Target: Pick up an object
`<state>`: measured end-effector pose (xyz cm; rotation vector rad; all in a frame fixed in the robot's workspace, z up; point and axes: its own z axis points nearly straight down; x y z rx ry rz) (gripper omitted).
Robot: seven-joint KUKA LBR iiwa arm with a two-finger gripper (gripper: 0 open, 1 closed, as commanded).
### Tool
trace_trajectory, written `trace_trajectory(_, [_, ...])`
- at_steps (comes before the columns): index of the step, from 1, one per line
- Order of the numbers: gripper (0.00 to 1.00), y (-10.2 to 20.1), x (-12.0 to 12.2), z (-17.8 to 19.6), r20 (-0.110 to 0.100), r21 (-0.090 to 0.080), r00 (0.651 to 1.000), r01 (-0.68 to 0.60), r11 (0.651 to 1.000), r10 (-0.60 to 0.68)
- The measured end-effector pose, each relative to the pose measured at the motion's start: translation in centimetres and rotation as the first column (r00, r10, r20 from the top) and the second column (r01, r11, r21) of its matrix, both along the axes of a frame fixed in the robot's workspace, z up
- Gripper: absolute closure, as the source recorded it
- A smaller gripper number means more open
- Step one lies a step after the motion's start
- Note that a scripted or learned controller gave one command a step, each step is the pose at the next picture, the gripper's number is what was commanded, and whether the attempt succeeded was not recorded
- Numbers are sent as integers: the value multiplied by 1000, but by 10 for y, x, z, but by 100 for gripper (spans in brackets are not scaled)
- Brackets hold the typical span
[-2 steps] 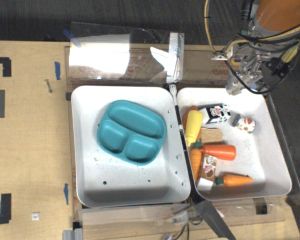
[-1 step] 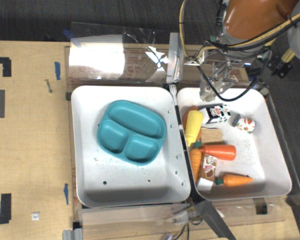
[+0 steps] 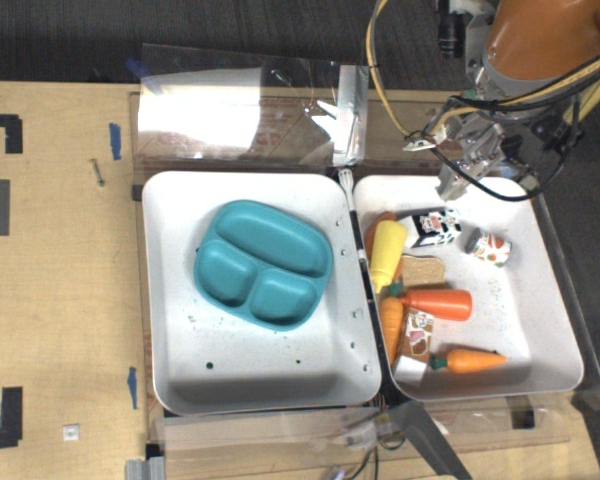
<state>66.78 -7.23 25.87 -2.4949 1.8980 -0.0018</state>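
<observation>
A teal divided tray (image 3: 263, 262) with three compartments lies in the left white bin (image 3: 175, 353), slightly toward its back. The right white bin (image 3: 540, 318) sits just beside it. Both rest on a tan wooden surface (image 3: 55, 268) marked with black corner shapes (image 3: 8, 133) and short blue tape strips (image 3: 115, 140). A clear plastic sheet (image 3: 240, 113) lies behind the left bin.

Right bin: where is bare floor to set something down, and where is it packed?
In the right bin, bare floor runs along the right wall, below the small white toy and right of the orange bottle. The left side is crowded: yellow corn, carrot and bottle together. The left bin has room around the teal tray.
</observation>
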Motion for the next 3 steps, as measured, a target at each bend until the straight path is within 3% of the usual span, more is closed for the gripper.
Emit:
trace_trajectory(1, [100, -65, -1, 13, 2, -2, 939, -343, 939, 343])
trace_trajectory(2, [100, -103, -1, -54, -1, -2, 616, -788, 616, 788])
trace_trajectory(3, [100, -149, -1, -87, 0, -6, 453, -891, 453, 891])
